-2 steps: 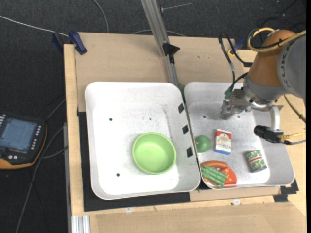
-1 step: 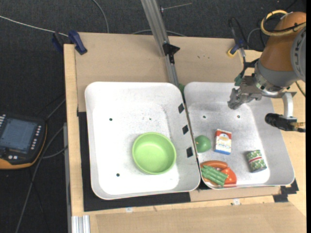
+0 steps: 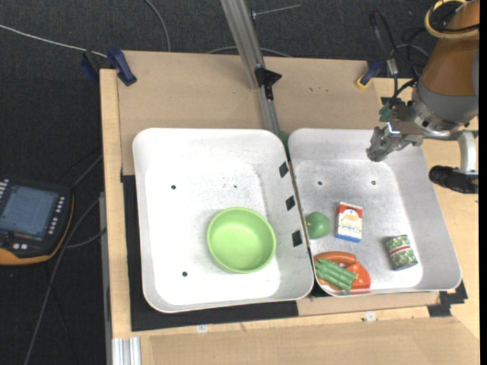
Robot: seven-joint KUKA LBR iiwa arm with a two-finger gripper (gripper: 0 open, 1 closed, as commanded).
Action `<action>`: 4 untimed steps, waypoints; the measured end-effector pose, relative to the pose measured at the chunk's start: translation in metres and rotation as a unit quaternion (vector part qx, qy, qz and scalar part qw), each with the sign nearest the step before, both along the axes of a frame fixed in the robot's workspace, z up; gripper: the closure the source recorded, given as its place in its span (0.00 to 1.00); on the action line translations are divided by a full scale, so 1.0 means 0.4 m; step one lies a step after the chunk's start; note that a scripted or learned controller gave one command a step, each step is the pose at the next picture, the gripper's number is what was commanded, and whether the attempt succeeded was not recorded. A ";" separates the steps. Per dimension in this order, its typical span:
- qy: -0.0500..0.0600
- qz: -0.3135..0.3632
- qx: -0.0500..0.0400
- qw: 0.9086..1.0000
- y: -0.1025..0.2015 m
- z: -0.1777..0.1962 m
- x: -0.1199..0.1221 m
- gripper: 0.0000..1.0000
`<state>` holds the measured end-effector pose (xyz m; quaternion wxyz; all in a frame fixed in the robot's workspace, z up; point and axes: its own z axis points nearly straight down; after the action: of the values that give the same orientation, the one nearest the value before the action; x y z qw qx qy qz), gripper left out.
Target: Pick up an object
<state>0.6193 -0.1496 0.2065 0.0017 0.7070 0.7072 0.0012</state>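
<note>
My gripper point(image 3: 378, 150) hangs over the far edge of the right bin point(image 3: 426, 204), pointing down and to the left, with nothing seen between its fingers. Well in front of it in that bin lie a small red and white carton point(image 3: 349, 222), a green ball-like fruit point(image 3: 317, 223), a dark green can point(image 3: 400, 252) and a red and green bundle of toy vegetables point(image 3: 342, 273) at the near rim. A light green bowl point(image 3: 240, 239) sits in the left bin point(image 3: 175, 204).
A slanted metal pole point(image 3: 247, 40) rises behind the bins' shared wall. Blue clamps point(image 3: 120, 67) hold the bench board's far corners. A pendant point(image 3: 30, 219) rests off the bench to the left.
</note>
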 end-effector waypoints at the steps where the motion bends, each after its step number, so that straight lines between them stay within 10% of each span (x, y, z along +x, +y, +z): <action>1: 0.000 0.000 0.000 1.000 0.000 0.132 0.002 1.00; 4: 0.002 0.002 0.001 1.000 0.392 0.123 -0.074 1.00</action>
<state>0.5896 0.0073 0.2556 -0.0002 0.7057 0.7086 0.0005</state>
